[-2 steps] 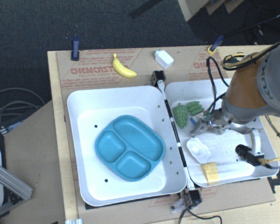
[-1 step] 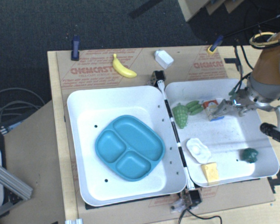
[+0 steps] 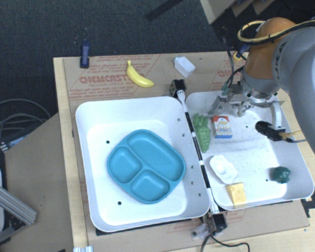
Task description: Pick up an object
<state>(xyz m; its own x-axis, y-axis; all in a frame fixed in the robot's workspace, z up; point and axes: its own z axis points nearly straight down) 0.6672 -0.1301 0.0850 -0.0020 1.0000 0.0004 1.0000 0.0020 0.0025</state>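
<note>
My gripper (image 3: 228, 105) hangs over the far end of the right bin (image 3: 297, 186), just above a small red, white and blue box (image 3: 222, 127). Nothing shows as held. A green crinkled thing (image 3: 202, 132) lies along the bin's left wall. A white lumpy object (image 3: 223, 168) sits nearer the front, with a yellow block (image 3: 236, 193) in front of it. A dark green object (image 3: 281, 174) rests at the bin's right side.
The left bin (image 3: 96, 206) holds a blue divided plate (image 3: 144, 165). On the cardboard behind the bins lie a yellow banana (image 3: 138, 76), a white block (image 3: 185, 67) and a small blue item (image 3: 84, 52). The arm's grey body fills the right.
</note>
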